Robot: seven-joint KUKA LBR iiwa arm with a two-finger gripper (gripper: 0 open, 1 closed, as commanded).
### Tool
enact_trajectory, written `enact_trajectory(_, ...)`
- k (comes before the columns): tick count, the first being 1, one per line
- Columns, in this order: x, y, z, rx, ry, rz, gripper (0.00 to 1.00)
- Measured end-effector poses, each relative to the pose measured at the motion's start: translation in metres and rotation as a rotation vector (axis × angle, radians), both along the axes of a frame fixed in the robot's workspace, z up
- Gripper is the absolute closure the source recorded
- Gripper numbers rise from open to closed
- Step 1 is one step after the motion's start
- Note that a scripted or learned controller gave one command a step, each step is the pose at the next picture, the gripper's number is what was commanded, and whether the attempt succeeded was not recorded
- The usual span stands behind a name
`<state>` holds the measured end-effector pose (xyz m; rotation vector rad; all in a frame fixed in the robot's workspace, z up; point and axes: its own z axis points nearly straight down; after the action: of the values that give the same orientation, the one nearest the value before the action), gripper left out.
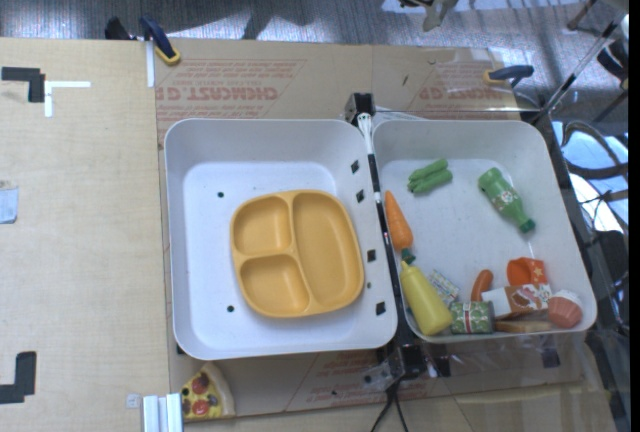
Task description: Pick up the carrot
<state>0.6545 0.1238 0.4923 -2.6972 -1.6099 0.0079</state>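
Well, we see the tapered orange carrot [398, 222] against the right bin's [545, 165] left wall — beside a glossy yellow bottle [424, 300]; gripper state: cannot tell.

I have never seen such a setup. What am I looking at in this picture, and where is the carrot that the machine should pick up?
This is one picture from a camera fixed above a workbench, looking down at a slant. On the bench stand two shallow white bins side by side. The left bin holds a yellow plate with three compartments. The right bin holds toy foods. The carrot lies at that bin's left wall, with its green end toward the back. Just in front of it lies a yellow bottle. Farther right are green beans, a green bottle, and a pile of small packages in the front right corner. The carrot lies untouched, so the picking has not yet begun.
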Motion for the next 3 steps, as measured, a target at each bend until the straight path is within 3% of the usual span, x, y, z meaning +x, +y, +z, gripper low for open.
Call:
enact_trajectory(1, -0.0223, 0.04, 0.0034, 0.0, 0.001, 0.02, 0.0)
enact_trajectory(2, -0.0211, 0.0397, 0.0103, -0.003, 0.005, 0.023, 1.0)
enact_trajectory(3, -0.0211, 0.0397, 0.0102, -0.003, 0.005, 0.023, 0.0)
